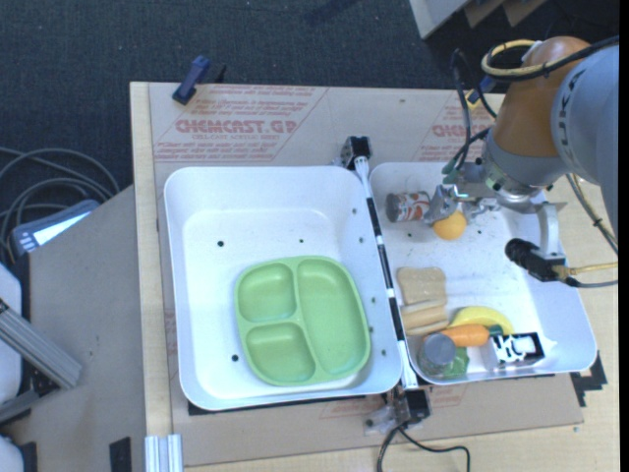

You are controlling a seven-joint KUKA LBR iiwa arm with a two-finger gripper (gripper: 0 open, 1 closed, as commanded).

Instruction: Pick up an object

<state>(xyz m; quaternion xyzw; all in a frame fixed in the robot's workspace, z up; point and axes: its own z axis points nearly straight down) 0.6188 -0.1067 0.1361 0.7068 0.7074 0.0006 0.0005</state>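
Fingers (447, 203) low in the far part of the right bin (550, 308), just above a small orange fruit (450, 227); cannot tell how far apart, or whether closed on anything. Beside them to the left, a tipped can (408, 206). Nearer the camera, sandwich-like bread pieces (423, 298), a banana (482, 317), a carrot (462, 336), a black-and-white box (517, 346). In the left bin (197, 214), a green divided tray (300, 320). Both bins on the table (246, 116).

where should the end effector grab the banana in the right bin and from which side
Grip the banana across the middle of its curved back, coming straight down from above. It lies flat, with the carrot tight against its near side, so a side approach looks crowded.
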